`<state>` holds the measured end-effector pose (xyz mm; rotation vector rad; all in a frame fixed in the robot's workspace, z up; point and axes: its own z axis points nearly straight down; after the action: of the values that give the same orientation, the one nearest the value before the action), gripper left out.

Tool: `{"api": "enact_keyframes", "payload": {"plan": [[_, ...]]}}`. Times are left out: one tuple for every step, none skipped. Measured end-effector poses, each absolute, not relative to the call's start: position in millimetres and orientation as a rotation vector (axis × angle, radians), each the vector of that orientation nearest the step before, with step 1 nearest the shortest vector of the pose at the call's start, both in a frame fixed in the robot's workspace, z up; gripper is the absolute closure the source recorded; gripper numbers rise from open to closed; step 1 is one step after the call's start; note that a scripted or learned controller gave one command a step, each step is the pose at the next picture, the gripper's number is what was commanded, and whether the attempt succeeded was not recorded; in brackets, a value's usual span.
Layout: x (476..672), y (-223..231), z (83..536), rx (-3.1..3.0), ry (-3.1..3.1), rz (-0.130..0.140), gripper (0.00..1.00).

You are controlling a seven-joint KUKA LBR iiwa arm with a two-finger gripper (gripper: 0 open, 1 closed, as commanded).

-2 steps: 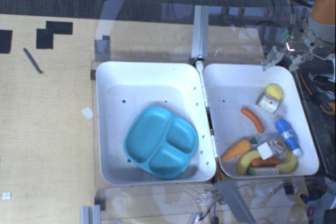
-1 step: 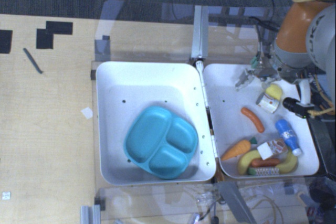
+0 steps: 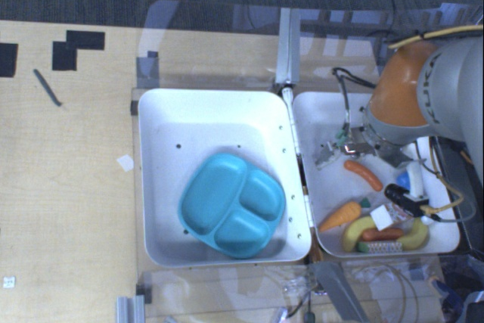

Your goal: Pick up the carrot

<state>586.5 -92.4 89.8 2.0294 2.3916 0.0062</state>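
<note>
The carrot [image 3: 341,215] is an orange cone with a small green top. It lies near the front left of the right bin [image 3: 318,111], pointing toward the bin's left wall. My gripper [image 3: 336,150] hangs over the middle of that bin, behind the carrot and apart from it. The grey arm with its orange band [image 3: 401,91] reaches in from the right. Nothing shows in the gripper's grasp.
An orange-red oblong piece [image 3: 364,175] lies between the gripper and the carrot. Yellow bananas [image 3: 355,232] and a red piece [image 3: 382,235] crowd the carrot's right side. A blue divided plate [image 3: 233,204] sits in the left bin [image 3: 159,163]. Cables [image 3: 412,202] trail over the right bin's right side.
</note>
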Motion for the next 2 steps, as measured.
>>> {"api": "enact_keyframes", "payload": {"plan": [[510.9,-86.1,112.3,1.859,2.533,0.001,0.00],[493.1,-92.6,90.4,1.219,2.878,0.011,0.00]]}}
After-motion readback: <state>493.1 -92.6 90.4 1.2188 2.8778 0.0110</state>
